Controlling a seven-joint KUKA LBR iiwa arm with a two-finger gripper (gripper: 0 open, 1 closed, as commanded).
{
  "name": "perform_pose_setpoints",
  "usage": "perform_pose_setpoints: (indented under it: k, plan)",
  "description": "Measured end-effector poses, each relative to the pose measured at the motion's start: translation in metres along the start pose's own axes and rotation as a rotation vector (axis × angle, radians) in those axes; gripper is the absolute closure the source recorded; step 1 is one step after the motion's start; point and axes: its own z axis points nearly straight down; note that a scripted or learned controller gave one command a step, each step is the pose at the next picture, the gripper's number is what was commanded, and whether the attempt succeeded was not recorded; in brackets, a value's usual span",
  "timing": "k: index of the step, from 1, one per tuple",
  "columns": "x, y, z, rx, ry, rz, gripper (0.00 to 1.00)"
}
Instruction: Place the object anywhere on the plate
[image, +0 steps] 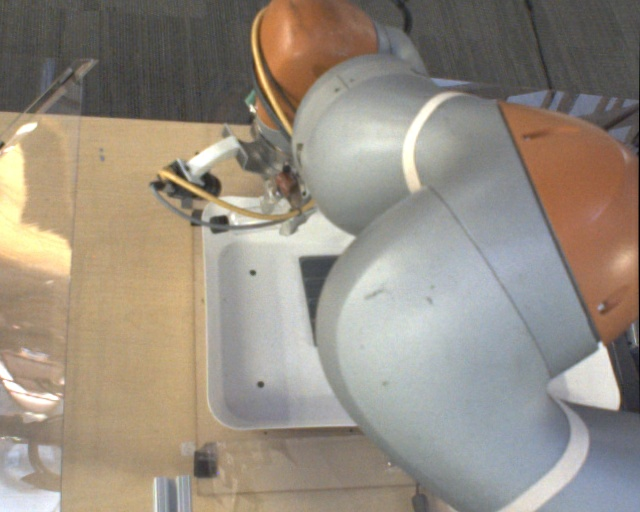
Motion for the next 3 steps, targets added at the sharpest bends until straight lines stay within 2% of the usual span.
perform_pose_setpoints:
  k: [1,2,3]
  plan:
    - [0.0,0.002,-0.012,0.001,0.003,0.002,1.0]
    - [-0.014,-0.003,0.088,-0.001,-0.004,0.226,1.0]
    - [-0.013,-0.001,0.076,0.0,0.0,0.228,1.0]
